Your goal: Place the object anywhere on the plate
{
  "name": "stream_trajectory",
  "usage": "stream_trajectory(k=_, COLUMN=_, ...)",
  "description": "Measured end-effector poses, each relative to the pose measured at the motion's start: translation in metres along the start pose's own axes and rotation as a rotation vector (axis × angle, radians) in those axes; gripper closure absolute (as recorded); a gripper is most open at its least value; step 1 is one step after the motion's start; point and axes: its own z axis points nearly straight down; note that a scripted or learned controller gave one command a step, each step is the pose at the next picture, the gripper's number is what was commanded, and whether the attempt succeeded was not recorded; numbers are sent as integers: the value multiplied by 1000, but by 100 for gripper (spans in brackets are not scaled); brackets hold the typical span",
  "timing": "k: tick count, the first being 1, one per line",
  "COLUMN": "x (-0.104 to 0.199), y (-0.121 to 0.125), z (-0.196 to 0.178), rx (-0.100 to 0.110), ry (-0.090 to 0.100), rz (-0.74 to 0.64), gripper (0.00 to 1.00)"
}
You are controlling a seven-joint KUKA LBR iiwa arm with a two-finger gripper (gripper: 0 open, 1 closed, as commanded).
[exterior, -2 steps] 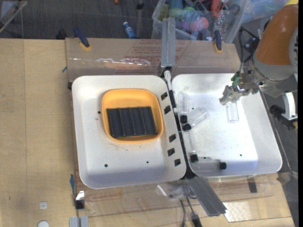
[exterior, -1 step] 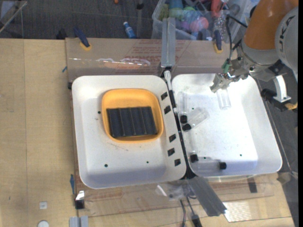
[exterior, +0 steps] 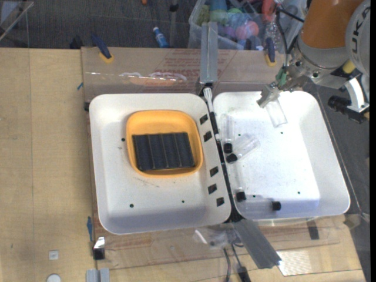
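camera view: black ridged block [exterior: 163, 151] lies on orange plate [exterior: 164, 141], long axis left-right; jaws [exterior: 271, 96] state unclear.

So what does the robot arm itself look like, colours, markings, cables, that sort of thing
The arm is bulky and rounded: a large orange section, then a light grey shell with part of dark KUKA lettering at the frame edge. Dark cables run beside it. Its gripper is small, pale and metallic, with green spots near its mount.
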Motion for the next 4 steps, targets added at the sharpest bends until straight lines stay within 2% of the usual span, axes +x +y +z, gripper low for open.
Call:
stream_trajectory(k=1, x=-64, y=-33, z=-79, rx=-1, ry=-1, rz=-207, gripper=100)
stream_trajectory(k=2, x=-109, y=-62, z=-175, rx=0, ry=-1, rz=-231, gripper=100)
stream_trajectory(k=3, x=-121, y=-72, z=-198, rx=-2, ry=-3, rz=-427, gripper=100)
stream_trajectory(k=4, x=-120, y=-70, z=-198, rx=-3, ry=-4, rz=-819, gripper=100)
